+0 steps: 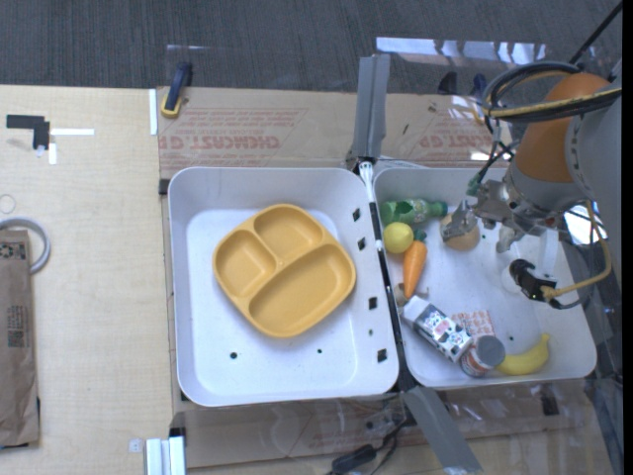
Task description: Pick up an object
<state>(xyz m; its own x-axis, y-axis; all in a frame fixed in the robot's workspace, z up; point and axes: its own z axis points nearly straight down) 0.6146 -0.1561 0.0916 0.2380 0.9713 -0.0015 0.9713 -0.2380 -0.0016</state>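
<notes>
My gripper [492,216] hangs over the back of the right bin [574,359], reaching in from the right below the orange band on the arm. A small tan object [461,232] sits just to its left, touching or very close to it; whether it is held cannot be made out. Further left in the same bin lie a green bottle [413,209], a yellow lemon [398,237] and an orange carrot [413,268]. Near the front are a printed carton [440,329], a can [479,355] and a banana [524,357].
The left bin [193,364] holds a yellow divided plate [285,269]. A grey divider bar [371,107] rises between the bins at the back. Black cables [539,287] loop by the wrist over the right bin. A brown paper bag [15,344] lies on the bench at far left.
</notes>
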